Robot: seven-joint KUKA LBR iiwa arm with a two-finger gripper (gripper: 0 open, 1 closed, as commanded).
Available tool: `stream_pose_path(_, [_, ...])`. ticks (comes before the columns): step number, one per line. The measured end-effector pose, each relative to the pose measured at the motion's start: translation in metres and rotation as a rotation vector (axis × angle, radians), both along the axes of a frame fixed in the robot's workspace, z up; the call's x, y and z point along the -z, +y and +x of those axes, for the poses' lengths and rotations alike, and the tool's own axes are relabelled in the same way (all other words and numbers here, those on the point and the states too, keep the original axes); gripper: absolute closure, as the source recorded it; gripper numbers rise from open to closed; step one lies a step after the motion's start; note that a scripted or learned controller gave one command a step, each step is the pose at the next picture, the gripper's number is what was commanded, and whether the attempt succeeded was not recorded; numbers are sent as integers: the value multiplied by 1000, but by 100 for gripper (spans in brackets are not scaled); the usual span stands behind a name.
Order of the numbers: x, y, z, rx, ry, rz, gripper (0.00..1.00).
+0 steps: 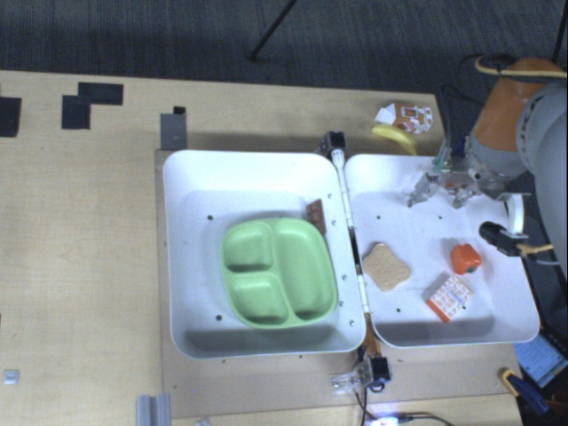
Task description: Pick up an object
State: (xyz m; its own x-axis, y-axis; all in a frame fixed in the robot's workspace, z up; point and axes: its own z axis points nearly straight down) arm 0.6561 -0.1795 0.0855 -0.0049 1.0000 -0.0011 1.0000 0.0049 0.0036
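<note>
Hovering over the right bin (510,327), choosing a target.
I'm holding the pincer (441,187) near the back wall, apparently spread and empty; the bread slice (386,266) mid-bin is looking light, soft, crushable, so I'm favouring a gentle grip across its edges.

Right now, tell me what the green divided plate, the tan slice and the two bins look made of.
Green divided plate: likely moulded plastic, smooth, uniform colour, soft sheen. Tan slice: matte and speckled, bread-like, possibly foam or plastic toy food. Left bin and right bin: seemingly white plastic, smooth walls, rounded corners.

Grey arm (532,122) at right, claw (441,190) splayed, empty.
</note>
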Motion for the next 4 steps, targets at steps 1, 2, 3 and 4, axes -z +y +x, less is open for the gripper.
stream_pose_path(1, [0,53,-65,1,0,2,0])
stream_pose_path(2, [-1,95,-95,1,-3,1,0])
stream_pose_path(3, [-13,95,-93,-1,-8,1,100])
stream_pose_path(4, [-29,45,-31,0,-1,0,100])
